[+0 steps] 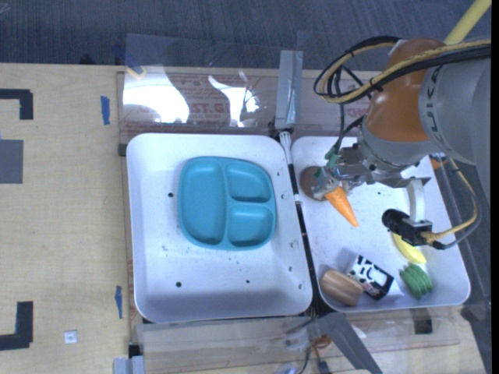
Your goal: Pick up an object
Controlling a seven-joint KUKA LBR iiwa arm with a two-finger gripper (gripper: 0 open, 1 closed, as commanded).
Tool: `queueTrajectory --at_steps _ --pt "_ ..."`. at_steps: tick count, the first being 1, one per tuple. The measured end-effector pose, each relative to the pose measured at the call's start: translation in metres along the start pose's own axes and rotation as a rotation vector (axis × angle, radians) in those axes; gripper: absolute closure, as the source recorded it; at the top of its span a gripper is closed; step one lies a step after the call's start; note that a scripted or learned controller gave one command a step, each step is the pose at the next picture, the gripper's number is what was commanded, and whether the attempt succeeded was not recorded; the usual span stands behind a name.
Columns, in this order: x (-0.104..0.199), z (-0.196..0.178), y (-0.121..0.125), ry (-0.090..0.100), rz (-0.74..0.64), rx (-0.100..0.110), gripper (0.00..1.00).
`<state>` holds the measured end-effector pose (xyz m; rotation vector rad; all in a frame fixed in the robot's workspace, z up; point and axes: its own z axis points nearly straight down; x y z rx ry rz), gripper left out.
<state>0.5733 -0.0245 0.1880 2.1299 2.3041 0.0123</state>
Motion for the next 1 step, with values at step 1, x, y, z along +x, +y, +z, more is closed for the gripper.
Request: queueTrajectory --at_steps 1 --pt "0.0043 -0.0372 0.026 -0.004 -0.142 0.004 1.0"
